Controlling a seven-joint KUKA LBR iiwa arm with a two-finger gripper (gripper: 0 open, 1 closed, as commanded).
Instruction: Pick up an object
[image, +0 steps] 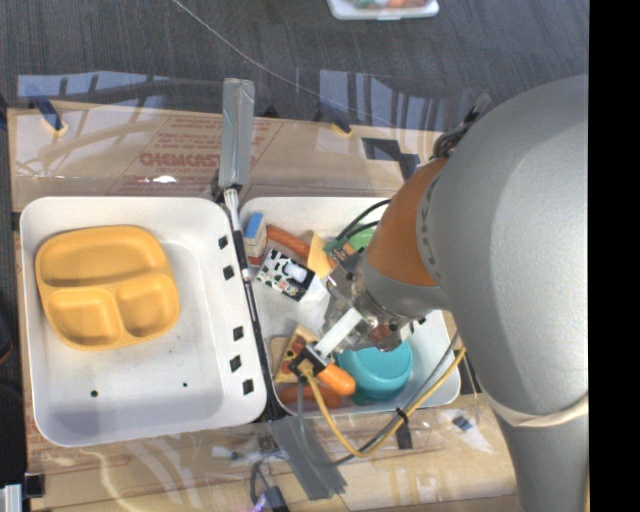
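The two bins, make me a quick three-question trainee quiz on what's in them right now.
1. True or false: the yellow tray lies in the left bin.
2. Which bin is the gripper over? A) left B) right
3. Fill in: the teal cup sits beside an ____ carrot.

Key: 1 true; 2 B, the right bin; 3 orange.

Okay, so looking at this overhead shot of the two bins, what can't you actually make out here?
- Gripper: whether it has hold of anything; wrist and clutter mask it.
- Right bin: its right half lies under the arm.
- Teal cup: top covered by the wrist.
- Orange items at the bin's front: jumbled, too small to identify.
- White object at the top: cut off by the edge.
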